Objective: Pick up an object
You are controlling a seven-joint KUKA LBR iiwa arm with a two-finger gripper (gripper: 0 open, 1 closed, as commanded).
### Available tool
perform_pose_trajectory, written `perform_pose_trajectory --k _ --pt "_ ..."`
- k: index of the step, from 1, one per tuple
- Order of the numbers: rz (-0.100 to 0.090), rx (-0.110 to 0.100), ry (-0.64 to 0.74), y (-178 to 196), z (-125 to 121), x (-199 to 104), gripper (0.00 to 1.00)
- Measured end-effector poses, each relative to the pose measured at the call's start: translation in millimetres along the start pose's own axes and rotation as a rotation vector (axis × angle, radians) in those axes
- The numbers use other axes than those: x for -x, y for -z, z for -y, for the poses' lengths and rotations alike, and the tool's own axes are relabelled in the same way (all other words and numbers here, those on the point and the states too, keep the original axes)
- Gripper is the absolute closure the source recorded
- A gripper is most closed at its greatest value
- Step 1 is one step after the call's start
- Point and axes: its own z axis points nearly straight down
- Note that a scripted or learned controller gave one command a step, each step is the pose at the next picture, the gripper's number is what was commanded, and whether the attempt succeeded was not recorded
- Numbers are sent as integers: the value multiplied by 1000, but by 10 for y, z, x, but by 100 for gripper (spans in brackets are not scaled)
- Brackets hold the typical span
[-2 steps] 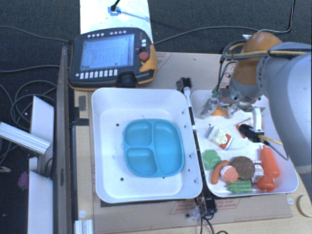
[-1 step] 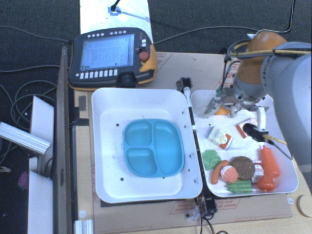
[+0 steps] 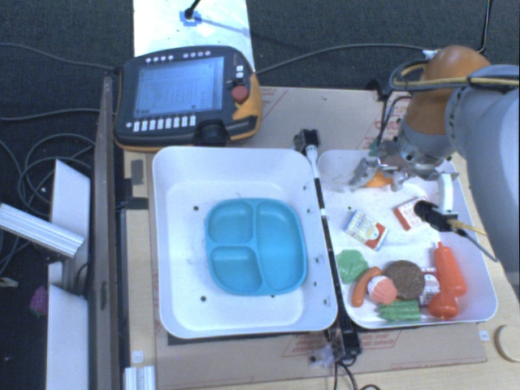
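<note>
Gripper [image 3: 379, 171] sits at the right bin's [image 3: 479, 303] far end — its 2 fingers spread, straddling an orange piece [image 3: 377, 181], not clamped.

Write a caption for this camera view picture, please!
Grey robot arm's gripper hovers over right white bin of toy food; blue divided plate sits in left white bin.

Dark carpet floor [image 3: 341, 10], tan bench top [image 3: 325, 112], loose black cables [image 3: 32, 169]
</note>
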Motion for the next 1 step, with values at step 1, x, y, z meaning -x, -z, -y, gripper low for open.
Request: perform_pose_trajectory --k 1 --pt "-2 -8 2 89 13 -2 100"
